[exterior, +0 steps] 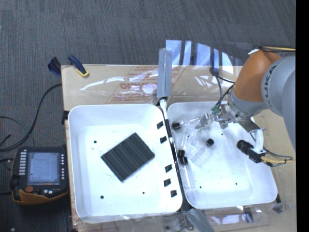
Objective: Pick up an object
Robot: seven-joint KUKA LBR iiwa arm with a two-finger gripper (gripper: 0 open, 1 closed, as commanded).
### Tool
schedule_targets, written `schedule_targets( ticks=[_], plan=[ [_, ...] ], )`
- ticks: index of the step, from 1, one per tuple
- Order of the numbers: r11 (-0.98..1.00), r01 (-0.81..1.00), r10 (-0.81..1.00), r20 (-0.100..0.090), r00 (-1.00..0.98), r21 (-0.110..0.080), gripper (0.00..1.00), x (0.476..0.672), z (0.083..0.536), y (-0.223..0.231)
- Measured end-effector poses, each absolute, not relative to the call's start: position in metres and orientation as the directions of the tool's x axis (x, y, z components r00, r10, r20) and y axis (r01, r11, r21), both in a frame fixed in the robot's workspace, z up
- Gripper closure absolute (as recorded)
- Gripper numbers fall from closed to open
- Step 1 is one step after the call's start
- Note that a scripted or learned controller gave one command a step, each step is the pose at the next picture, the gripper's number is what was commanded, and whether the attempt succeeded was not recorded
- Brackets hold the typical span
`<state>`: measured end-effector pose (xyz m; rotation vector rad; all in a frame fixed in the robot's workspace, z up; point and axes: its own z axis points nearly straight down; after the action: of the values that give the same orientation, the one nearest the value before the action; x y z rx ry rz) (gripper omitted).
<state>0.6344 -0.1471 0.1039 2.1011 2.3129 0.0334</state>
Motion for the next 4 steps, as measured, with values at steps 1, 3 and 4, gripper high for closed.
schedule_targets(
  ticks=[1, 3, 4],
  plan=[
    [0.185, 0.983, 0.983, -0.007, -0.185, 0.002, 0.00, 0.6448, 0.0899, -0.0966],
    [0.183, 0.983, 0.983, -0.004, -0.183, 0.003, 0.00, 0.6452, 0.0992, -0.0954],
    [0.183, 0.983, 0.983, -0.004, -0.183, 0.003, 0.00, 0.6452, 0.0992, -0.0954]
  ],
)
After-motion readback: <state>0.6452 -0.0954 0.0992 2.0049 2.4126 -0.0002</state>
